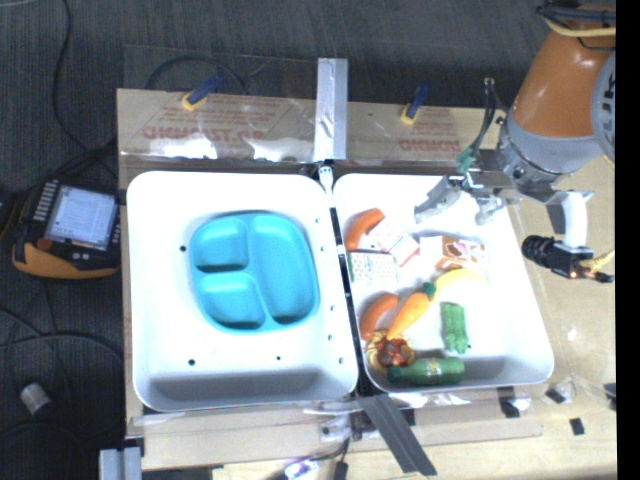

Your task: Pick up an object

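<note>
Camera view: illegible printed cartons [385, 260] beside carrot [410, 311].

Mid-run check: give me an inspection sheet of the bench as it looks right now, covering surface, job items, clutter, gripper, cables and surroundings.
Surface: two white bins side by side; left bin holds a blue divided tray.
Job's things: right bin holds a toy carrot, a green cucumber, a green pod-like piece, a yellow piece, orange pieces and small printed packets.
Clutter: nothing seen beyond the piled toys.
Gripper: gripper above the right bin's back edge, nothing seen between the jaws.
Cables: dark cables on the floor at left.
Surroundings: handheld pendant left of the bench; clamps on the back board.
</note>
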Tool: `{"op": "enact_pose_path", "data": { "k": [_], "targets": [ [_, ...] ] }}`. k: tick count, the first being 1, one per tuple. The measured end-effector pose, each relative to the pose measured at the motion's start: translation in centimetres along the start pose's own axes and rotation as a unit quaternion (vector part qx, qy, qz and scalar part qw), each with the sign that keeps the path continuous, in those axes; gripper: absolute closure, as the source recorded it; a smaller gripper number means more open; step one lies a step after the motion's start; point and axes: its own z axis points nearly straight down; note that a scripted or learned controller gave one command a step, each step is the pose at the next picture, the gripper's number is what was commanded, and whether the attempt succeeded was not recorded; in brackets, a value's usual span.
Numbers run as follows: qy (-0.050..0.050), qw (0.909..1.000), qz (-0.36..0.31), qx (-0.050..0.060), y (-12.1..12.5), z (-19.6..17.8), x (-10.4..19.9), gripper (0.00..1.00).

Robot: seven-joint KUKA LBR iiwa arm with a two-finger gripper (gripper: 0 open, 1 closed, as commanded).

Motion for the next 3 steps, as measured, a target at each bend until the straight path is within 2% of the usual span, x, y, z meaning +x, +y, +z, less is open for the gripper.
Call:
{"op": "enact_pose_path", "data": {
  "k": [1,2,3],
  "targets": [
    [0.000,0.9949,-0.101,0.000,-1.7,10.1,-0.2,0.00],
    [-0.003,0.9950,-0.099,-0.015,-5.0,16.2,-0.2,0.00],
    [0.000,0.9939,-0.110,0.000,-5.0,8.5,4.8,0.00]
  ]
}}
